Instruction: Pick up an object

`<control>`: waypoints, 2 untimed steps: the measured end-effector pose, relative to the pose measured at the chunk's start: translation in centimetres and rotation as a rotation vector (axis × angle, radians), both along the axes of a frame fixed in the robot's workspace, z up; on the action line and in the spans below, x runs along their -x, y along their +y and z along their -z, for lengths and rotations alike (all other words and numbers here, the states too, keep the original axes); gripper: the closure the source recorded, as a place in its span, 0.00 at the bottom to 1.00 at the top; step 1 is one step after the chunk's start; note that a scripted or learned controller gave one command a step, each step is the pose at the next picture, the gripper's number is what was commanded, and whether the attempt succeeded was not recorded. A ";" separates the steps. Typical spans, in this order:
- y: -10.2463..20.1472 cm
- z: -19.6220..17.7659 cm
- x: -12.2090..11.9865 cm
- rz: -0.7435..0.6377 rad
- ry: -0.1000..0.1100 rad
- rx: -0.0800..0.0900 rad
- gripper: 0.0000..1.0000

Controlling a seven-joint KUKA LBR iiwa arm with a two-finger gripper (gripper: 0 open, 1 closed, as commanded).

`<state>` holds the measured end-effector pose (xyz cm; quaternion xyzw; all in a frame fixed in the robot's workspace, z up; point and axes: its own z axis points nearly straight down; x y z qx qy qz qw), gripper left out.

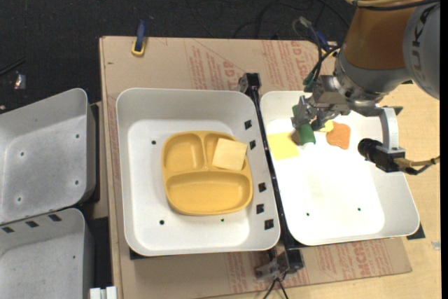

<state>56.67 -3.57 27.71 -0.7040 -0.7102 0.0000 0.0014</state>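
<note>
My gripper (310,122) hangs low over the upper left part of the right bin (350,220), under the grey and orange arm. A small green object (304,135) sits right at its tip, touching or nearly touching it. Just left of that lies a flat yellow piece (281,146), and to the right an orange piece (339,136). The arm hides whatever lies directly beneath the wrist.
The left bin (140,220) holds a yellow divided tray (203,189) with a pale yellow block (229,154) in its upper right compartment. A black cable fitting (374,152) hangs over the right bin's right side. The bins meet at a central ridge (264,164).
</note>
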 end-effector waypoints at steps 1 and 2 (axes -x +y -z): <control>5.7 0.4 1.0 0.000 0.001 0.000 1.00; 10.6 1.0 2.8 0.001 0.001 0.001 1.00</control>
